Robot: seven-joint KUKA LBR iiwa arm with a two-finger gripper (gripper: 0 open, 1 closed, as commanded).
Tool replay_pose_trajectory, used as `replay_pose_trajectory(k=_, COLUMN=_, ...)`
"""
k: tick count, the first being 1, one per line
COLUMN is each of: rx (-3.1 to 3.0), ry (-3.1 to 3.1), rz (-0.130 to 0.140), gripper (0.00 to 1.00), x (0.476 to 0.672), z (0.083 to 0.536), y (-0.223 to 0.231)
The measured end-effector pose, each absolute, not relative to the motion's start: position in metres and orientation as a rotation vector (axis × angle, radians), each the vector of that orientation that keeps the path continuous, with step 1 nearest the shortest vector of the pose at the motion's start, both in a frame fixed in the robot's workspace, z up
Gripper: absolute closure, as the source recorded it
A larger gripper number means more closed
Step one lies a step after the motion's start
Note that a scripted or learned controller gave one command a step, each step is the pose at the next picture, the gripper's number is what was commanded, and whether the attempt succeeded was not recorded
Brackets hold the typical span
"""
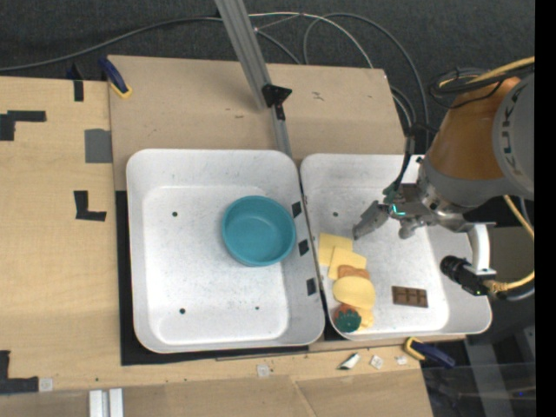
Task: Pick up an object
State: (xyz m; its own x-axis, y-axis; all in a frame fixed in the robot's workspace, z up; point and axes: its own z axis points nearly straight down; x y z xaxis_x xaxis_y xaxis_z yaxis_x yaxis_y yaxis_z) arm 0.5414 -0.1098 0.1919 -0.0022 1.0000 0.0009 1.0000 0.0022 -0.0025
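Observation:
A teal-blue bowl [257, 230] sits in the left bin [165, 233], toward its right side. In the right bin [347, 185] lies a heap of yellow food pieces [340, 254] with a tan and yellow bun-like piece [354, 291] and a small dark green round thing [348, 321] at the front. A brown chocolate bar [409, 297] lies to their right. My gripper [388, 226] hangs over the middle of the right bin, open, with one finger slanting left toward the yellow heap and nothing between the fingers.
A slanted grey pole [248, 55] runs down to the gap between the bins at the back. Cables [347, 33] loop behind the right bin. The arm's orange band [473, 142] looms over the right bin's right edge.

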Motion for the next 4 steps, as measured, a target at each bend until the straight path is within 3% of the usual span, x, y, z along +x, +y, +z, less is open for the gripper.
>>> replay_pose_trajectory(k=2, rx=-2.220, ry=-2.221, rz=0.001, gripper=0.00, x=0.532, z=0.089, y=-0.108)
replay_pose_trajectory(k=3, rx=-2.218, ry=-2.222, rz=0.000, gripper=1.00, x=0.532, z=0.099, y=-0.108)
replay_pose_trajectory(k=4, rx=-2.222, ry=-2.226, rz=-0.004, gripper=1.00, x=0.532, z=0.162, y=-0.107)
